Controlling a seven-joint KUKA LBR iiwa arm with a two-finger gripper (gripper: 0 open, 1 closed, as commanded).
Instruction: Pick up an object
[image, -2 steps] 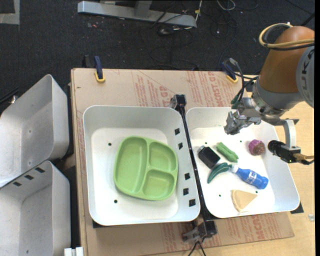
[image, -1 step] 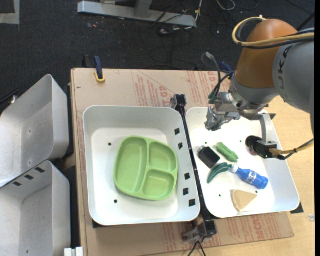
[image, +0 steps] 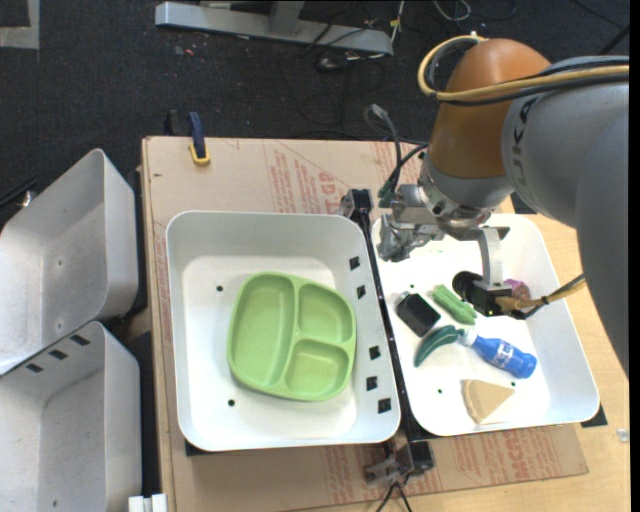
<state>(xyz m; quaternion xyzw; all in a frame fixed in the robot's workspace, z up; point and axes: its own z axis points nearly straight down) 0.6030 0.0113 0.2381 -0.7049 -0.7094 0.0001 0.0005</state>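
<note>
We saw the gripper (image: 398, 243) hanging over the far left corner of the right bin (image: 560, 385), close to the wall it shares with the left bin (image: 190, 250); whether it was spread or closed we could not tell. The loose things lay in the right bin, all nearer the camera than the gripper; a black block (image: 417, 313) lay closest to it, with a straight green piece (image: 455, 304) just beside the block and a curved green piece (image: 434, 344) below them. A blue and white bottle (image: 501, 353) lay on its side touching the curved piece; a tan wedge (image: 487, 399) sat near the front wall, apart from the rest. In the left bin a green divided plate (image: 293, 337) lay flat; both bins rested on the brown worktop (image: 260, 170).
</note>
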